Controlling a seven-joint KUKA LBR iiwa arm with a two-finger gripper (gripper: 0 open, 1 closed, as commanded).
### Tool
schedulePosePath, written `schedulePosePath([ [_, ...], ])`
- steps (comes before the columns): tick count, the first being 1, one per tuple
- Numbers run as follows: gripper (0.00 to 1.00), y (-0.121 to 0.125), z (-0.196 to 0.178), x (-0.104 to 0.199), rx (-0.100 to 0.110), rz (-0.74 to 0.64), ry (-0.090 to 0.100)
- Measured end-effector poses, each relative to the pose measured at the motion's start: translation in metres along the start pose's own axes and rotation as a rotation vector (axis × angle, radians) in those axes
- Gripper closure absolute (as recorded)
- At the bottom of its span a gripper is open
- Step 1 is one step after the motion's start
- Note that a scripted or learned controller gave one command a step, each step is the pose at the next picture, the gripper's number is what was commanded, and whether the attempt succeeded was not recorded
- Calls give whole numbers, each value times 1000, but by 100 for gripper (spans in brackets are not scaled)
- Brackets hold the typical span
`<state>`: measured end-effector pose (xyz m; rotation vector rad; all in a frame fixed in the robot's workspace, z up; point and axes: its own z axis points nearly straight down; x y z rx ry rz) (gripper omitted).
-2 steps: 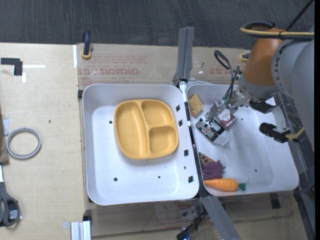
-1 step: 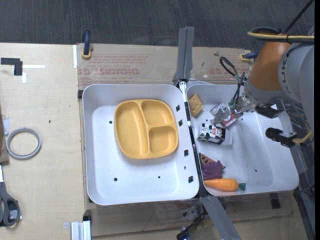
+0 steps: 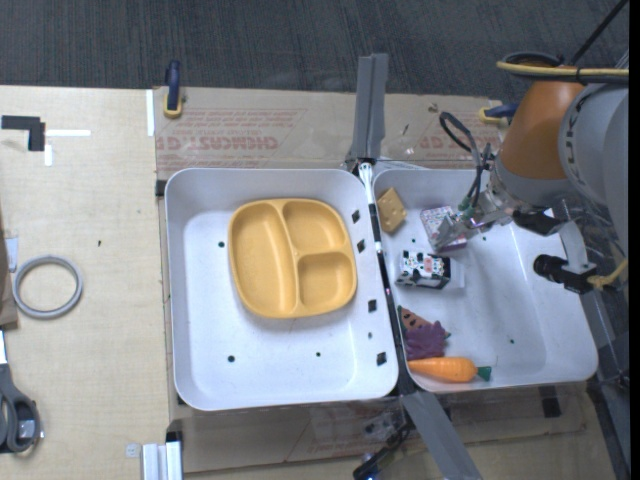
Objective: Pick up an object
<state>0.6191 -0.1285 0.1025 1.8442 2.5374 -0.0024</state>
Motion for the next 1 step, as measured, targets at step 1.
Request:
schedulePosePath([
  [1,100,54,-89,57,3,207,2],
])
